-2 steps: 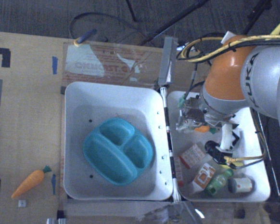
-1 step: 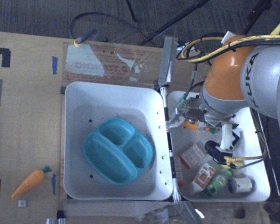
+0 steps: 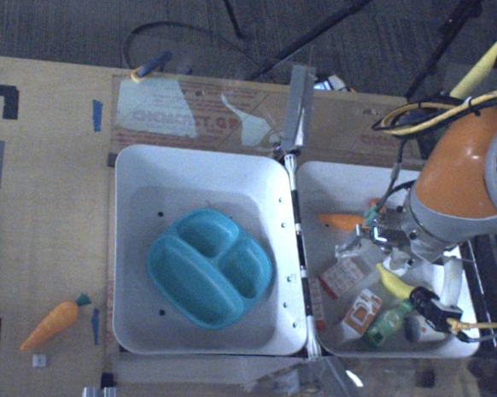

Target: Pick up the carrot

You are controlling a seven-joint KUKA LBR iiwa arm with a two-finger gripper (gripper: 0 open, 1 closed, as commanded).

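An orange carrot (image 3: 341,219) lies in the right bin (image 3: 319,177), near its left wall and toward the back. My gripper (image 3: 364,237) hangs just to the right of the carrot's thick end, low over the bin; I cannot see anything between its fingers. A second carrot (image 3: 50,324), with a green top, lies outside the bins on the wooden bench at the front left.
The left bin (image 3: 139,172) holds a teal divided plate (image 3: 210,267). In the right bin, in front of the gripper, lie a red-and-white carton (image 3: 342,277), an orange-and-white carton (image 3: 362,312), a yellow banana (image 3: 393,283) and a green bottle (image 3: 386,326).
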